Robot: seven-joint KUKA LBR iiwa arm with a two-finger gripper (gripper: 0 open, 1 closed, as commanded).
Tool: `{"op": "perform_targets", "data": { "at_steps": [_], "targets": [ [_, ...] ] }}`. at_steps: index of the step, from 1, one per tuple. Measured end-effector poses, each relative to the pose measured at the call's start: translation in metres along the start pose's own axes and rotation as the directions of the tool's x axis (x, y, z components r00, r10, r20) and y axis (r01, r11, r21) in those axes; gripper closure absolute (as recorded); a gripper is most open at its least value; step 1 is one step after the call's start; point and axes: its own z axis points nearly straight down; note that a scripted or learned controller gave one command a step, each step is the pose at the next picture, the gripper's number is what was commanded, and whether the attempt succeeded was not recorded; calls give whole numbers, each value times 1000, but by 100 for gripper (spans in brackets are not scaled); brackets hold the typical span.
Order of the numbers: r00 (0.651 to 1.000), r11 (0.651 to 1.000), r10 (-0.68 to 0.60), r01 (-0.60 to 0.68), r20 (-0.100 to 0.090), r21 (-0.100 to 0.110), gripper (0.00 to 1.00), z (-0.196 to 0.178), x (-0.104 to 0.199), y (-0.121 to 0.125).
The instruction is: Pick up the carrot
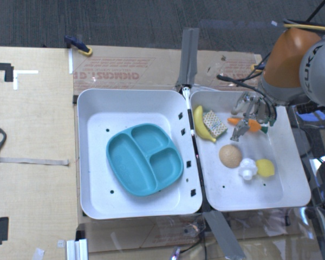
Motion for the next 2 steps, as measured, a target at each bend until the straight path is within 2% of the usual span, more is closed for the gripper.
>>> {"op": "perform_targets", "data": {
  "at_steps": [1,2],
  "targets": [
    [999,999,32,-32,-5,1,0,3,24,17],
    [1000,1000,29,-29,0,1,100,-8,22,18]
  ]
}}
